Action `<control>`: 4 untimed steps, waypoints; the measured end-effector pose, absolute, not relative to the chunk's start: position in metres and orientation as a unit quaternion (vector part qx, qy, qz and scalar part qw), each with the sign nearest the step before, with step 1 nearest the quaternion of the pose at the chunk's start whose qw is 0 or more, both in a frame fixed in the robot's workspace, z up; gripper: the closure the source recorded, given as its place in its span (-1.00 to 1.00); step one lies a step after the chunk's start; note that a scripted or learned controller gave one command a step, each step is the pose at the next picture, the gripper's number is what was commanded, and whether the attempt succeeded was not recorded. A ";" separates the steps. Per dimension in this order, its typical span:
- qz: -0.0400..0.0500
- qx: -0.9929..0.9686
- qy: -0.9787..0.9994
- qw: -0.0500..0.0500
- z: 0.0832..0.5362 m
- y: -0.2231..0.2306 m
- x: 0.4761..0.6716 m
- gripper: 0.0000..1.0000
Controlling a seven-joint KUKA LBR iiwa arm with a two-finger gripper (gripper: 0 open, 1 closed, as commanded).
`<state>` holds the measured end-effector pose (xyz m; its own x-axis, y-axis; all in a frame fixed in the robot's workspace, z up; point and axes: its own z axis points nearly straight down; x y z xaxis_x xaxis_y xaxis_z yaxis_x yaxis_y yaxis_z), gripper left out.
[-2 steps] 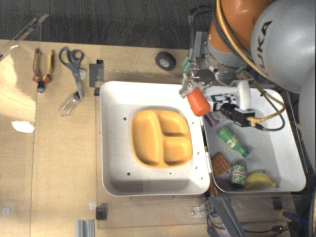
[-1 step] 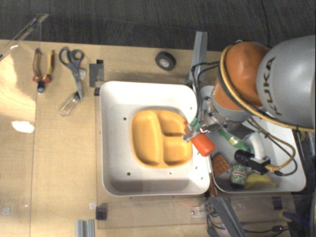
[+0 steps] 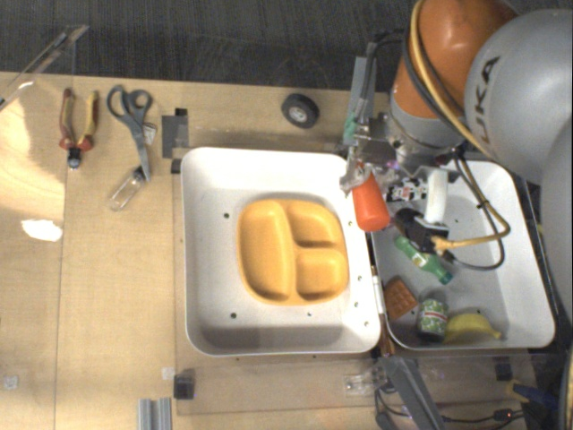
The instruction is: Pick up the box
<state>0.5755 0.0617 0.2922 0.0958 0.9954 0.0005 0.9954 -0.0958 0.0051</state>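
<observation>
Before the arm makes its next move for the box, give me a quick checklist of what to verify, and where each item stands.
1. Box located: ok. The small brown box lies in the right bin, at its lower left in the view.
2. Gripper above the box: not ok. The gripper is at the bin's upper left, apart from the box.
3. Gripper free of other things: cannot tell. An orange object sits right at it.
4. Room around the box: cannot tell. A green-and-red can lies close on its right; contact is unclear.
5. Route to the box: not ok. A green bottle lies between.
</observation>
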 end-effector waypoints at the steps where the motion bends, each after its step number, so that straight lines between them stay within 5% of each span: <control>1: 0.001 0.829 0.560 0.000 0.184 0.071 0.557 1.00; 2: 0.002 0.831 0.556 0.001 0.243 0.079 0.561 1.00; 4: 0.001 0.694 0.720 0.001 0.184 -0.037 0.504 1.00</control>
<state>0.5040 -0.0375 0.1843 -0.0371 0.9993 0.0005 0.9993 0.0371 0.0034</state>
